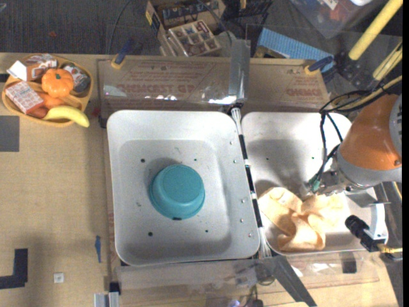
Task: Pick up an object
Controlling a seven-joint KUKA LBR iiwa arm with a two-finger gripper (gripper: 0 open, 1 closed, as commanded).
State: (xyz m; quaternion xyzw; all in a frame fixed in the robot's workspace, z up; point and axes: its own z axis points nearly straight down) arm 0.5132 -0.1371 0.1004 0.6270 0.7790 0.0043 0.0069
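End effector (fingers hidden) over cloth.

The arm hides the pincer's tips and part of the crumpled yellow cloth

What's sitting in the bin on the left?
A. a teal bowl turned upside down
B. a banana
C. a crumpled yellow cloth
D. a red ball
A: the teal bowl rests upside down in the left bin; the cloth is in the right bin.
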